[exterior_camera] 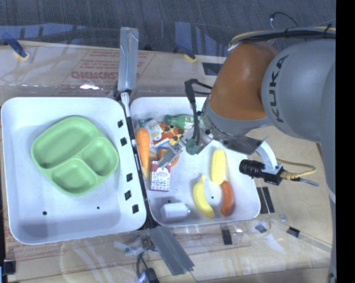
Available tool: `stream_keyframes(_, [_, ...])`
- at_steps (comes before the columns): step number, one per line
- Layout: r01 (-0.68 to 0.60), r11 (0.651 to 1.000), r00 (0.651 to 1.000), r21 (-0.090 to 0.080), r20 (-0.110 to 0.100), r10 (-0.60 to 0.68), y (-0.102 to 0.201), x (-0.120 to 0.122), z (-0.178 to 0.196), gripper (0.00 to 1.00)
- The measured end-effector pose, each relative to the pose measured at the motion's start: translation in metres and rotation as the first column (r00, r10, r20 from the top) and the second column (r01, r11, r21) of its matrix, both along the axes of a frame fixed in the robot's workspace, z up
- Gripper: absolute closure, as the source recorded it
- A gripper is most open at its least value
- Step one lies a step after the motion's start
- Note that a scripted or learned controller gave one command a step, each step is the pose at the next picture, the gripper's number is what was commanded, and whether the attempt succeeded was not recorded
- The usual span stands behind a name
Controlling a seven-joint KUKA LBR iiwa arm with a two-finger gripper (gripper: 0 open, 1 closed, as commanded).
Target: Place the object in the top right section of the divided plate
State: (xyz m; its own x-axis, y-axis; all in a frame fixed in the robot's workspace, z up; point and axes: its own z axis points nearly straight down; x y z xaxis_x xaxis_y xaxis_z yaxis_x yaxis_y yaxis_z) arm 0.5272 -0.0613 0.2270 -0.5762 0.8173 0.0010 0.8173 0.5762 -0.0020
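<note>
The divided plate [75, 154], pale green with three sections, lies in the left bin [24, 217]. Right of the plate, the gripper [176, 152] hovers over toy food; its grip cannot be told.

Bench [319, 158] with two white bins [12, 158] side by side.

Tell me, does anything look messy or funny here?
A bit. The toy food is jumbled in the right bin: the carrot lies against the left wall, the banana overlaps other pieces. The green divided plate sits tidy.
</note>
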Motion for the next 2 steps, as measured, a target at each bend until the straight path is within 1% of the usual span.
stream_keyframes(1, [-0.433,0.901,0.901,0.001,0.000,0.433,-0.019,-0.051,-0.036,0.00])
stream_keyframes(2, [-0.777,0.630,0.630,0.001,0.002,0.777,0.075,-0.050,-0.036,0.00])
